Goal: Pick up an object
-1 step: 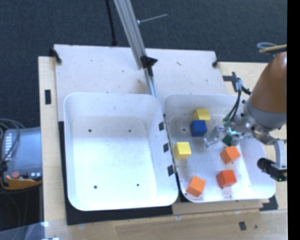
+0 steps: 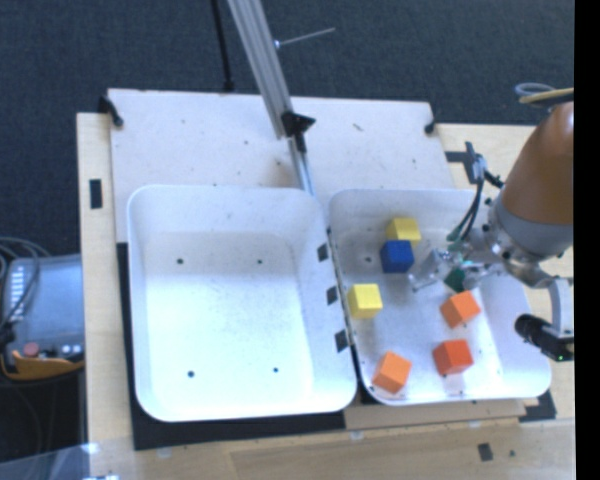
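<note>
Gripper (image 2: 442, 271) hovers in the right bin (image 2: 500, 383), blue cube (image 2: 397, 256) at its nine o'clock; finger state perhaps open, cannot tell

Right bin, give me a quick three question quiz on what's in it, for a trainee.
1. How many blocks lie in the right bin?
2. True or false: the blue block touches a yellow block.
3. Which block is nearest the gripper? A) the yellow block by the bin's left wall B) the green block C) the orange block at the bin's front

Key: 1. Seven: two yellow, one blue, one green, three orange or red. 2. True. 3. B.
</note>
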`<state>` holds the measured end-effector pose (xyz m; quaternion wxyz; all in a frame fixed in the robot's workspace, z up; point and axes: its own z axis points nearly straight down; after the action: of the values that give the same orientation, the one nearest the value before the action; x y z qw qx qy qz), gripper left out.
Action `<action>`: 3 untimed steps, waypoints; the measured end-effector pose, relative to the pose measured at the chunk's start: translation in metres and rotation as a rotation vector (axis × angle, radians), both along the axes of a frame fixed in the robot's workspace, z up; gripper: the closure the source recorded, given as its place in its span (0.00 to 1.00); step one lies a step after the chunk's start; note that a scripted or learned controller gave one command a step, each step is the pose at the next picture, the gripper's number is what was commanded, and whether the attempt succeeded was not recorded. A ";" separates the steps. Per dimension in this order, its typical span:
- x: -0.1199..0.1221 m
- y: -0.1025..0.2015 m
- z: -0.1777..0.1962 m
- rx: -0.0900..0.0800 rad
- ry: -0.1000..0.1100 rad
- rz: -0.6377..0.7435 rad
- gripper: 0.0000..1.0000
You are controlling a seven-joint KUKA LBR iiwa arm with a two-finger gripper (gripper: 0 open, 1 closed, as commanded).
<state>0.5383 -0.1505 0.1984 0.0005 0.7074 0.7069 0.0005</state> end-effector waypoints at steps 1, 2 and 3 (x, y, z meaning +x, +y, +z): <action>-0.008 -0.007 -0.058 -0.001 0.006 -0.002 0.00; -0.006 -0.009 -0.102 -0.003 -0.003 -0.002 0.00; -0.005 -0.009 -0.089 -0.002 -0.008 -0.012 1.00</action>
<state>0.5333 -0.1597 0.1096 0.0040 0.7116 0.7026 0.0023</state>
